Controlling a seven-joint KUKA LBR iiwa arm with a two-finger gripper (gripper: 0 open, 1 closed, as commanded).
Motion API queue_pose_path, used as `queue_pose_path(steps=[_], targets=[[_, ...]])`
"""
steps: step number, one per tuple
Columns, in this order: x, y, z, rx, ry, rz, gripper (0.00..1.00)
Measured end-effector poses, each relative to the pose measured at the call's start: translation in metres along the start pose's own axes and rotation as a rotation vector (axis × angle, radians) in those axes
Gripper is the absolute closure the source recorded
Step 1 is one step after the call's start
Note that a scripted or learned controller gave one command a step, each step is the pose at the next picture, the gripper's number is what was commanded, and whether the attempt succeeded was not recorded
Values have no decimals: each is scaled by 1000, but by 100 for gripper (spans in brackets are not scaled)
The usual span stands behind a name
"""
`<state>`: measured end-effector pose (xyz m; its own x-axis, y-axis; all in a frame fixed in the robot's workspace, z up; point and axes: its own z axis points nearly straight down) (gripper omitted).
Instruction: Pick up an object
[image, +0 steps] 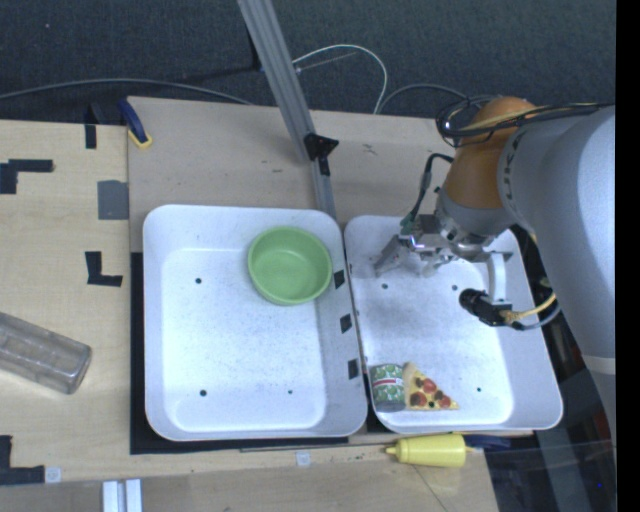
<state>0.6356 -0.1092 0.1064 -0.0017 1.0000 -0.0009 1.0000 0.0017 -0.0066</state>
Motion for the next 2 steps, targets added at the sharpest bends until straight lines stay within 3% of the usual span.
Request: queue_pose_path(steps=[1,2], targets=[[1,0,18,-5,-1,-1,0],[1,0,8,-5,-1,-2,100]])
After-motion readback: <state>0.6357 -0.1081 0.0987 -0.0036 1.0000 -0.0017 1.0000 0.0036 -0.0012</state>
